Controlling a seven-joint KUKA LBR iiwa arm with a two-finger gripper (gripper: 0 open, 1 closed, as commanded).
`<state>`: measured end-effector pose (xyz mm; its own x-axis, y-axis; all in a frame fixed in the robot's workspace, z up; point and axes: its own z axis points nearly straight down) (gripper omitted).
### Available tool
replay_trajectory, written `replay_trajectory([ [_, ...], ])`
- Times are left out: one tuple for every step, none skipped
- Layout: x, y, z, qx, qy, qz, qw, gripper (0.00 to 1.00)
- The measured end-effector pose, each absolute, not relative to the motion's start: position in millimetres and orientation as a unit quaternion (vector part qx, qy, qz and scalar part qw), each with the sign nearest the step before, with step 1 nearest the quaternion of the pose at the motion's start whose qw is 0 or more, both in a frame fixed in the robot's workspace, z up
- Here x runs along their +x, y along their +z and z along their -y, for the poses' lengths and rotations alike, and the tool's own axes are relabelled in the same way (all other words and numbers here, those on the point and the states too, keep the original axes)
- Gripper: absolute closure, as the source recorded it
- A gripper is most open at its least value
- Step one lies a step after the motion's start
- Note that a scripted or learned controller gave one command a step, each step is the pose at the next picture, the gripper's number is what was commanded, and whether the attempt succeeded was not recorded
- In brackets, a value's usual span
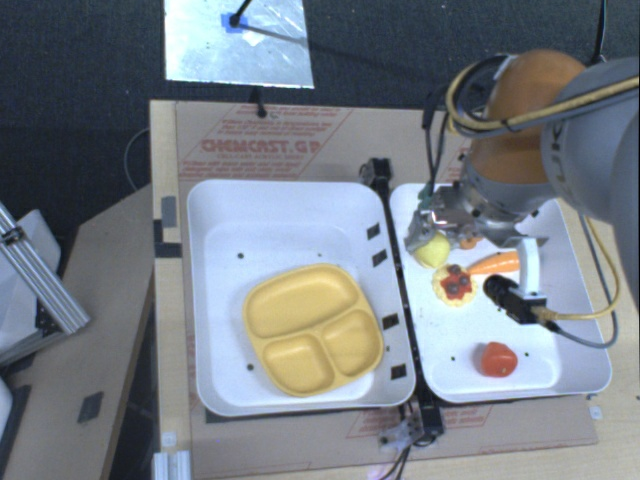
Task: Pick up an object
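A: So, operator, where is your gripper (428, 230) sitting?

B: You are seeing it hanging over the right bin (575, 368), at that bin's ten o'clock corner, right above a yellow-green fruit (433, 252).

A: Is it gripping that fruit?

B: You cannot tell from this angle; the wrist is hiding it.

A: What else is lying in your bin?

B: An orange carrot (494, 263) is lying at three o'clock of the fruit, a small yellow tart with red topping (454, 285) at five o'clock, and a red tomato (497, 359) is sitting well apart near the bin's six o'clock edge. A yellow divided tray (312, 326) is resting in the left bin (220, 218).
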<state>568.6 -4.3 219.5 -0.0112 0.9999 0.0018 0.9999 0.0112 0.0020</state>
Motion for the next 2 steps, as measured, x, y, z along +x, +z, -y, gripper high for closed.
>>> replay_trajectory([
  [570.5,230,-44,0.703,0.0017,-0.711,0.0,1.0],
  [567.8,231,-107,0.703,0.0017,-0.711,0.0,1.0],
])
